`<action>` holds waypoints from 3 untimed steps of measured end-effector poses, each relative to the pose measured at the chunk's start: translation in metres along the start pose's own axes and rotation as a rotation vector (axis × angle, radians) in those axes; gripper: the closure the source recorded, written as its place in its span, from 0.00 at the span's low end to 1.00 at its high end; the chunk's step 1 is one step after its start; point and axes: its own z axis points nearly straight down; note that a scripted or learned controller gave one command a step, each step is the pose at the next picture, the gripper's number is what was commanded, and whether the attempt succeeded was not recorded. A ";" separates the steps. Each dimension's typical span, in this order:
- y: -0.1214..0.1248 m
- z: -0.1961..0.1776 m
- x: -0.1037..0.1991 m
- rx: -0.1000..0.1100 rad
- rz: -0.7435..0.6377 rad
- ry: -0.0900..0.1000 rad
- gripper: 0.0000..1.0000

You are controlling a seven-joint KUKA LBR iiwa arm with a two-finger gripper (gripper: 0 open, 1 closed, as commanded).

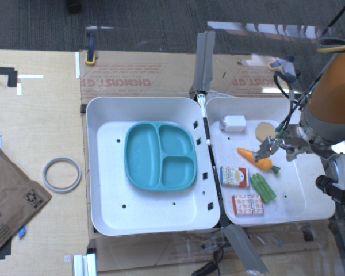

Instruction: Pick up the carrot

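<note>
The approach is in hand — the gripper (pixel 268 149) is poised at the carrot (pixel 255 157). Finger state cannot be told; a firm closing and lift are needed next.

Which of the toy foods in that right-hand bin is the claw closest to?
The orange carrot. The claw is right at its thick end; the other pieces lie farther off.
</note>
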 end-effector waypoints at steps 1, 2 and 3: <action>0.035 0.092 -0.013 0.000 -0.152 0.000 0.00; 0.048 0.119 -0.007 -0.002 -0.007 0.000 0.00; 0.048 0.110 -0.009 -0.001 -0.003 0.000 1.00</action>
